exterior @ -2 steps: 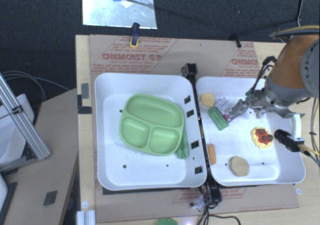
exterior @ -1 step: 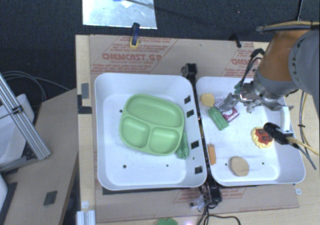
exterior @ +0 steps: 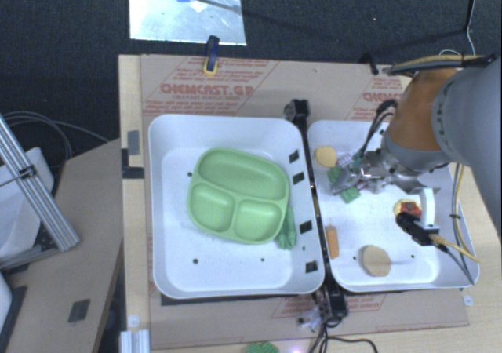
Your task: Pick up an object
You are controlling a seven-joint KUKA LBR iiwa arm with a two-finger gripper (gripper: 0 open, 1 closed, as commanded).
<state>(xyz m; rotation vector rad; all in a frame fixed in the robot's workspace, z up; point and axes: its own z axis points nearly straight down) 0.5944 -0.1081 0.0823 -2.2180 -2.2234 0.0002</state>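
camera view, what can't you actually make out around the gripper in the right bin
- Gripper: too small and blurred to tell what its tips are doing.
- Green object just below it: touching or apart cannot be told.
- Green cloth-like piece: partly hidden under the green tray.
- Right bin: upper right hidden by the arm.
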